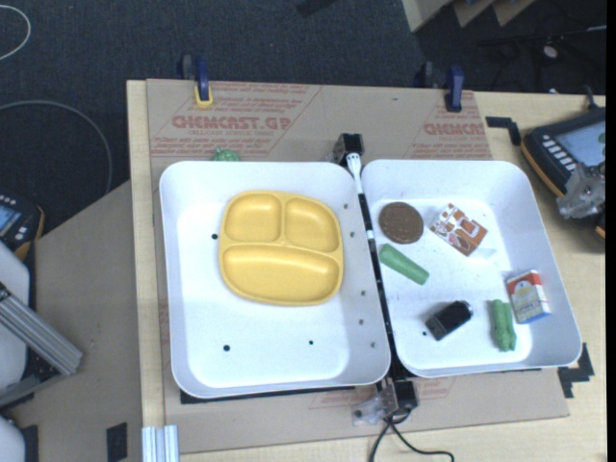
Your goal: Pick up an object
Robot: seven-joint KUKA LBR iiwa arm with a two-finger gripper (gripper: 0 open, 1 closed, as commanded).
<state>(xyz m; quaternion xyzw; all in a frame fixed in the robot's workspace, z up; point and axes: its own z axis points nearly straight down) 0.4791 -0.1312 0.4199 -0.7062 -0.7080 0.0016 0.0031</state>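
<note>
The gripper's state cannot be told from this view. In the right bin (472, 349) lie 6 loose objects: a brown round disc (400, 222) near the far left corner, a red-and-white patterned packet (458, 230) just right of it, a green cylinder (403, 265) below the disc, a black block (449, 320) toward the near side, a green stick (501, 324) right of the block, and a small red-and-white carton (527, 296) touching the stick's far end. The left bin (279, 349) holds a yellow plate (282, 247) with 3 compartments. Both bins rest on a brown board (289, 118) held by 2 blue clamps (201, 77)
</note>
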